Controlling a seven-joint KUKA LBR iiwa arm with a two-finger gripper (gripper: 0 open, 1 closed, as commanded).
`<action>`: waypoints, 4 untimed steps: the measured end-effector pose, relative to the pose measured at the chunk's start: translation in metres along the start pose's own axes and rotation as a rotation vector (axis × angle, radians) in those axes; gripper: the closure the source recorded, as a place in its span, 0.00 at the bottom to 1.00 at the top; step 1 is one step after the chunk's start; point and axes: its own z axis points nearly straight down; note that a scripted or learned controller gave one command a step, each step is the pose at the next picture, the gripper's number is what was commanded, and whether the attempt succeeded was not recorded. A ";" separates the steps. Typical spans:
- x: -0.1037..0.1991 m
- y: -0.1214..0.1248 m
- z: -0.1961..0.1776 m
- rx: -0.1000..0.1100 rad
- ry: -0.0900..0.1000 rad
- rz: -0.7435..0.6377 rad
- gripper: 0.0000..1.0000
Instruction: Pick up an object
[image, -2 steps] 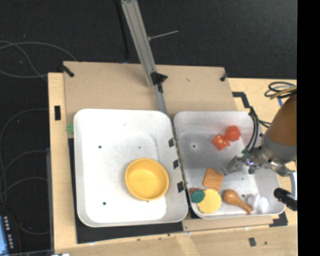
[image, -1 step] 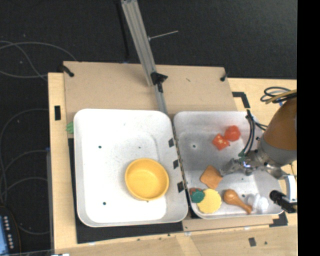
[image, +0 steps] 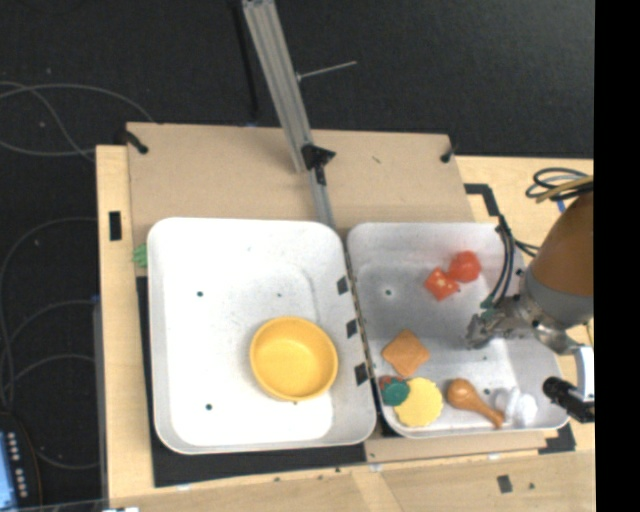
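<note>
My gripper (image: 487, 328) hangs over the right part of the right bin (image: 400, 250), low above the bin floor, with nothing visible between its fingers. A red toy (image: 452, 275) lies up and to its left. An orange square piece (image: 405, 353) rests near the bin's middle. Along the front edge lie a yellow round piece (image: 419, 400) with a green bit (image: 396, 392) beside it, and a brown spoon-like toy (image: 470, 398) just below the gripper. A white object (image: 520, 405) sits in the front right corner.
The left bin (image: 200, 260) holds a yellow bowl (image: 293, 357) near its front right. A metal pole (image: 285, 90) slants up from between the bins. The arm's orange band (image: 567, 250) is at the right edge, and cables run near it.
</note>
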 end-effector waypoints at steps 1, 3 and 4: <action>0.001 0.003 -0.064 0.001 0.000 -0.011 1.00; 0.053 0.019 -0.108 0.007 0.003 -0.010 1.00; 0.105 0.043 -0.111 0.007 0.005 -0.015 1.00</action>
